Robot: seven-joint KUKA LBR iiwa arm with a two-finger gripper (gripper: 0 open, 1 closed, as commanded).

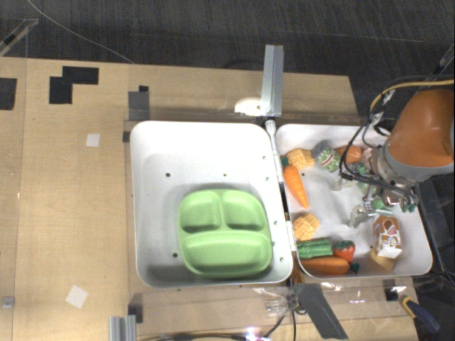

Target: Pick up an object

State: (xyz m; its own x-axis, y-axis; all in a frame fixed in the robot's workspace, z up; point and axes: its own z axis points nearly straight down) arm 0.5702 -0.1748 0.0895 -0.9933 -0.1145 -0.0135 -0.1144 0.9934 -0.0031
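Glossy, tapered orange carrot (296,184) beside knobbly yellow corn (306,225).

Toy food is scattered in the right bin (426,261): an orange carrot (296,185) lying slantwise at the left wall, corn pieces (301,158) and (306,225), a green vegetable (315,248) beside a small red tomato (345,249), and a printed carton (387,241) tilted at the right.
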